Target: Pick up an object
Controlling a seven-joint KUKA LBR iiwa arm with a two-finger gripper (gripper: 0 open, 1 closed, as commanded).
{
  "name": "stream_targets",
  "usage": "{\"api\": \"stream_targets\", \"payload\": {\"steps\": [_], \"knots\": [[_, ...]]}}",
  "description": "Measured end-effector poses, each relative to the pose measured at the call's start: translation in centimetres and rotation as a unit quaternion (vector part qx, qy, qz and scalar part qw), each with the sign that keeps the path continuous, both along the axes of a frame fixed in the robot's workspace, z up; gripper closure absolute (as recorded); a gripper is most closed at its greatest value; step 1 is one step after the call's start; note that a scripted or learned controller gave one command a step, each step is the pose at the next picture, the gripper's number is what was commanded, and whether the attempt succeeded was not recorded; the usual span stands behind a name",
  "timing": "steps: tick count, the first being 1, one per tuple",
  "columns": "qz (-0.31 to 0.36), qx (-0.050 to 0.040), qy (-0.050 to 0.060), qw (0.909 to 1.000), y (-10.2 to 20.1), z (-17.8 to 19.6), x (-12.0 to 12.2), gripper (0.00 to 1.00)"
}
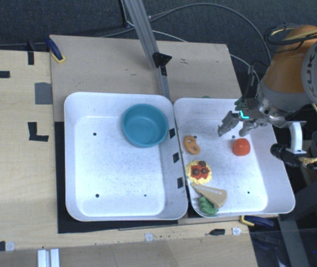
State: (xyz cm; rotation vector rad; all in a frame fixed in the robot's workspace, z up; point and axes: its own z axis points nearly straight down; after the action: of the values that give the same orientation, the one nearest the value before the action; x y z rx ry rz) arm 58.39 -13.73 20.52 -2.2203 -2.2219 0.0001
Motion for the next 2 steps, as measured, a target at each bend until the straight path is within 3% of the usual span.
{"api": "stream_targets", "payload": {"steps": [1,2], "knots": [[0.0,0.0,0.0,1.0,0.0,0.0,0.0,0.0],[0.0,0.0003,0.003,1.0,-0.4,-6.2,0.0,0.0]]}}
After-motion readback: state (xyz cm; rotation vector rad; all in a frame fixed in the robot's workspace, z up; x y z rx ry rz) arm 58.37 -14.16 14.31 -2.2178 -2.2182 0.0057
